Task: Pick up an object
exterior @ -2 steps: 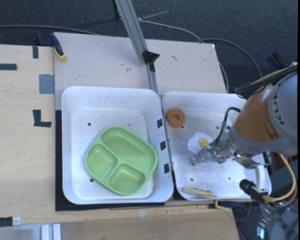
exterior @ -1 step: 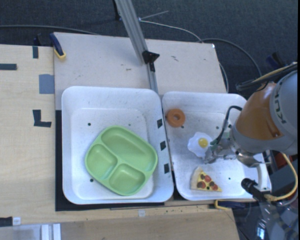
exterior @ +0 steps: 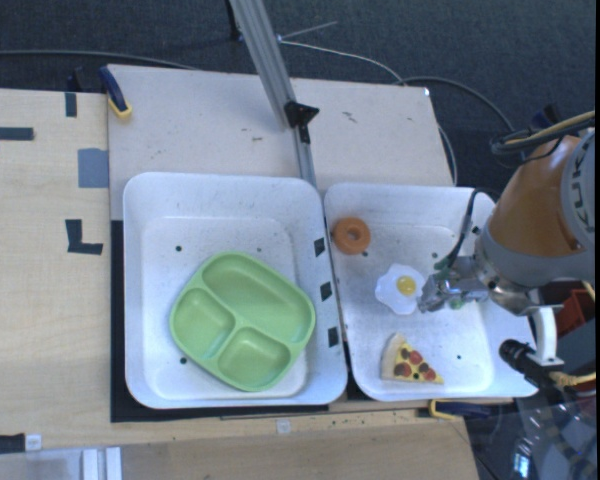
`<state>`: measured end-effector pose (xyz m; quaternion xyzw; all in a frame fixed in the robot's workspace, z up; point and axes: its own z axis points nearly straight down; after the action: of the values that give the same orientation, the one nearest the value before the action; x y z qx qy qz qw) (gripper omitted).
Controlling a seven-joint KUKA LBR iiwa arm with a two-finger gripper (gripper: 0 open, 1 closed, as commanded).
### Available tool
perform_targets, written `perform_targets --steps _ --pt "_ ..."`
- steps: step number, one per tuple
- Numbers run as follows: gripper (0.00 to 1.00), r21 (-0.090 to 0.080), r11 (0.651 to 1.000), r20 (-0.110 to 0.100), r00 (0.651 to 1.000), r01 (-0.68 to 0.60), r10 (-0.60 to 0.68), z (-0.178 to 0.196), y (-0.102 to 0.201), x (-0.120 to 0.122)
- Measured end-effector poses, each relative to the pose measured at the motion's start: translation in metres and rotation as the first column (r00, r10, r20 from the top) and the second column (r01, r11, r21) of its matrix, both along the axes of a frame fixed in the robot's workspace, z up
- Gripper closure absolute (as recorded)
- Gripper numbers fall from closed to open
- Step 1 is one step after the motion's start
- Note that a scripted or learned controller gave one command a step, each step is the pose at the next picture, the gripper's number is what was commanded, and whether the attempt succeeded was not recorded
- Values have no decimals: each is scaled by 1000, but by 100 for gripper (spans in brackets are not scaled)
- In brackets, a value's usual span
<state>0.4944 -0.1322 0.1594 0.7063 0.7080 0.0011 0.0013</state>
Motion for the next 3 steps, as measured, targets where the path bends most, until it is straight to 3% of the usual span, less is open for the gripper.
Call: perform_targets --steps 2,3 --pt "100 -1 1000 1 1000 0 0 95 4 5" --pt "100 1 1000 -6 1000 -3 3 80 52 21"
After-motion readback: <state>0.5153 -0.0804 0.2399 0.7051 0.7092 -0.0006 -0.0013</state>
